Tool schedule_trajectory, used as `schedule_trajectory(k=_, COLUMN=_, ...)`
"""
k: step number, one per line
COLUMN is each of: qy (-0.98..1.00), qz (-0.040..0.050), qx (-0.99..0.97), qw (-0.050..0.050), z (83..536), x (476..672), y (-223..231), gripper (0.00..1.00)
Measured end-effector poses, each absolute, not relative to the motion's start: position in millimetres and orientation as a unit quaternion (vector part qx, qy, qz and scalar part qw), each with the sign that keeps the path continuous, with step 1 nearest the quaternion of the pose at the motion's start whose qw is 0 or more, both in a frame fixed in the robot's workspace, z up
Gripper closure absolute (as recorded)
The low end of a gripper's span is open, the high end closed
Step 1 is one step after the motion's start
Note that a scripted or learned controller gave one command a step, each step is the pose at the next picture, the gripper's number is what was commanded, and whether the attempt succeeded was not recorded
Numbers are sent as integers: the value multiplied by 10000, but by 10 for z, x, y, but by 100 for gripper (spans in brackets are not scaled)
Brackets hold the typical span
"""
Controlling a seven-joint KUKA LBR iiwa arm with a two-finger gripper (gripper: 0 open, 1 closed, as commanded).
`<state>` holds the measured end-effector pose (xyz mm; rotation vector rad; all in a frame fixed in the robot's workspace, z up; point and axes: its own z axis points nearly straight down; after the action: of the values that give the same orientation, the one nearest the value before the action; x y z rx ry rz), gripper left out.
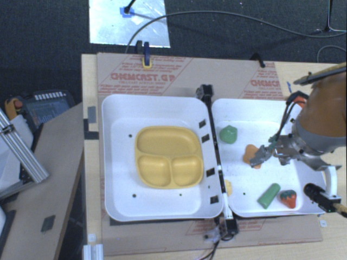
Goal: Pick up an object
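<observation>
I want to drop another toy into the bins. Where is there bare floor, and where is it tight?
Bare floor rings the yellow tray in the left bin, widest along its left wall. In the right bin, the strip behind the green pepper is free. Crowded: the claw by the orange piece, and the green cylinder beside the strawberry.

Two white bins: left bin [116,145], right bin [244,210]. One yellow divided tray [165,156], three compartments, in left bin. In right bin: one green rounded piece [228,134], one orange piece [250,154], one green cylinder [268,195], one red strawberry-like piece [288,197], one small yellow scrap [228,187] at left wall.
</observation>
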<state>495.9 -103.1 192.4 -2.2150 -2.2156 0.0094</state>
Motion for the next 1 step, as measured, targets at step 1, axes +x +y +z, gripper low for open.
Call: schedule_trajectory(k=1, qy=-7080, qz=-1, qx=-7062, qw=1, z=1970, x=4986, y=-1032, gripper=0)
